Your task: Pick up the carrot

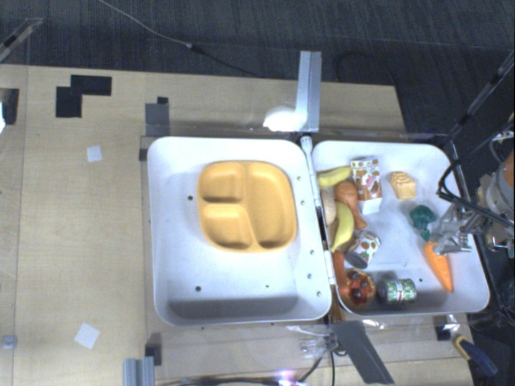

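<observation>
Gripper (pixel 451 238) hovers at the carrot's (pixel 439 268) upper end; finger state seems unclear. Carrot's long axis points down-right, away from fingers.

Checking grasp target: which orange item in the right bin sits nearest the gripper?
The orange tapered carrot, right beside the gripper near the bin's right wall; the other orange-red pieces lie along the left wall.
</observation>
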Available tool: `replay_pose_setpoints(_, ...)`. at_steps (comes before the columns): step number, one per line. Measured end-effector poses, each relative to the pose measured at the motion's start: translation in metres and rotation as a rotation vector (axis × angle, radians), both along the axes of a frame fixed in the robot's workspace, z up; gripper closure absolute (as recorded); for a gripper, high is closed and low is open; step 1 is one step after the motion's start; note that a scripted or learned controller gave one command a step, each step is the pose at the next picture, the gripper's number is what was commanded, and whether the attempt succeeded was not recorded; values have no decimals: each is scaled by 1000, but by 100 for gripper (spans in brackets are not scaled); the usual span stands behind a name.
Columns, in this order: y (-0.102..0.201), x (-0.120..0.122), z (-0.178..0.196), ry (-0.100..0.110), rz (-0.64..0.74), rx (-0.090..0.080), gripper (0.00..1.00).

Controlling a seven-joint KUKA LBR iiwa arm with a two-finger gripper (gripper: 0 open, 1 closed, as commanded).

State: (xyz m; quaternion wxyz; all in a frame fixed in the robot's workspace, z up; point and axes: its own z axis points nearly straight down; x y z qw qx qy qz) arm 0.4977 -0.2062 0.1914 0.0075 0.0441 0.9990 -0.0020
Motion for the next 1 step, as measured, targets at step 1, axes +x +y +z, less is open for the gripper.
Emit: replay_pose_setpoints(1,35,-7,87,0,-230,4,100)
